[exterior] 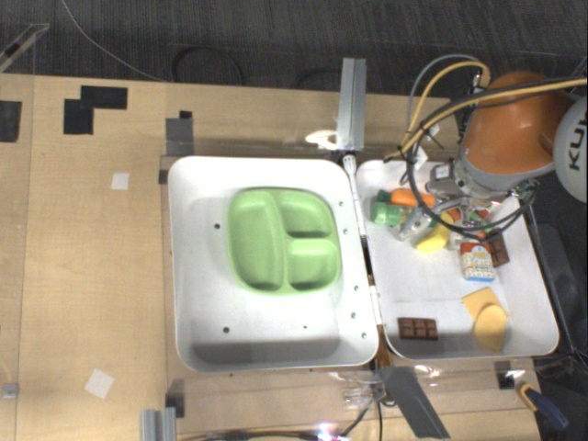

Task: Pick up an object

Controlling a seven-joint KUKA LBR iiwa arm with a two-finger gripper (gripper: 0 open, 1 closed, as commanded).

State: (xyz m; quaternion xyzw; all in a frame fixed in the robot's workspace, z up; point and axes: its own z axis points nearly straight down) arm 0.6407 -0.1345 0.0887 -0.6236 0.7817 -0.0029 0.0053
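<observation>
Underneath, pale wooden bench (83,274), dark carpet (230,16).

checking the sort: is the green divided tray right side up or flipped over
Right side up. The green divided tray lies flat in the left bin, its three compartments facing up with raised ridges between them.

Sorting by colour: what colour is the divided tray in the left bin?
Light green. The divided tray shows plainly in the camera view.

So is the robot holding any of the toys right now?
It cannot be told. The tool is low over the toy pile in the right bin, its tips hidden.
</observation>
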